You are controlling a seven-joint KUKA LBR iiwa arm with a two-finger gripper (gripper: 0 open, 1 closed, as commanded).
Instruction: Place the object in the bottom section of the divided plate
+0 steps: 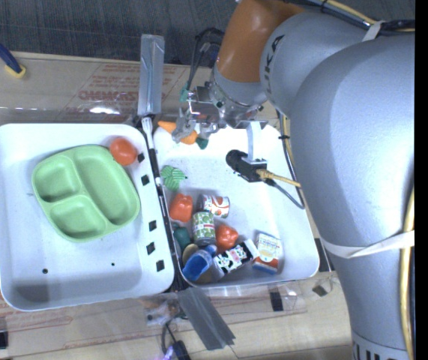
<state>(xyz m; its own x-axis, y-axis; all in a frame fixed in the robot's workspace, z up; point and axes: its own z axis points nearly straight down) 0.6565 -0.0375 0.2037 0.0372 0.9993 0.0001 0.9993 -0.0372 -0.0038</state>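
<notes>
A green divided plate lies in the left bin, with nothing in its sections. An orange-red ball rests in that bin, touching the plate's upper right rim. My gripper hangs over the far left corner of the right bin. An orange, carrot-like piece sits right at the gripper and sticks out to its left. The gripper's body hides whether that piece is held.
Several items crowd the near part of the right bin: a green leafy piece, a red pepper, two small cans, a red tomato, a blue cup and two small cartons. A divider wall separates the bins.
</notes>
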